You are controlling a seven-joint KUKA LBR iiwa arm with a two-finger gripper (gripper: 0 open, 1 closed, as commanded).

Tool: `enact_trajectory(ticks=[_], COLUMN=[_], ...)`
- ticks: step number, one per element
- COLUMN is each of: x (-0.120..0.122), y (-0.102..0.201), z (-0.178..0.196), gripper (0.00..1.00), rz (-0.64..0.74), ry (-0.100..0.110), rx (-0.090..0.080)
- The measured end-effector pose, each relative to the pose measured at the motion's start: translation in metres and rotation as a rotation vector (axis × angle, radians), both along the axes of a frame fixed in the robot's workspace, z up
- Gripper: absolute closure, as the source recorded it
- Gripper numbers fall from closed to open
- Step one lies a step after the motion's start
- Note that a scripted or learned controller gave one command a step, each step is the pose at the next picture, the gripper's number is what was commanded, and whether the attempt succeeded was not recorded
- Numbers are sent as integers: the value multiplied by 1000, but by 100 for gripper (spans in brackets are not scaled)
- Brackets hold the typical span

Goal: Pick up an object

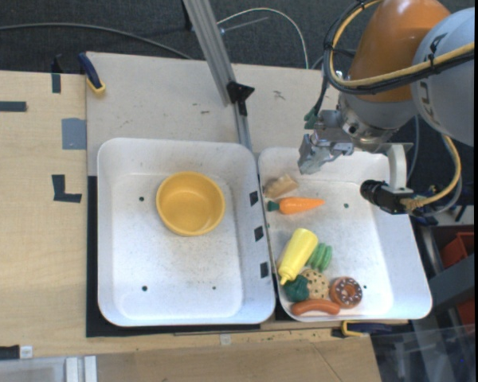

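Nearest the camera, at the right bin's point(398, 293) front edge, lay a red sausage point(315, 309) with a doughnut point(346, 291) and a cookie point(315, 283), well below the pincer point(312, 159). Whether the pincer was spread or pressed together could not be told; nothing showed between its tips. It hung over the bin's far left corner, just above a tan bread piece point(280, 186) and a carrot point(299, 205), probably lined up for one of them. Far to its left sat a yellow bowl point(190, 203).
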State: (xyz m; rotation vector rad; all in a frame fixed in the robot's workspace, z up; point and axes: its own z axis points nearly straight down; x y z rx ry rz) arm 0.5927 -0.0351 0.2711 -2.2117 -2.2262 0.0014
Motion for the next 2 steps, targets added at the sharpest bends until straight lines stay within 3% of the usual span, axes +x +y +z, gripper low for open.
enact_trajectory(ticks=[1, 2], x=[-25, -35], y=[46, 94], z=[-21, -35], gripper=[100, 100], rz=[-1, 0], ry=[3, 1], rx=[-1, -1])
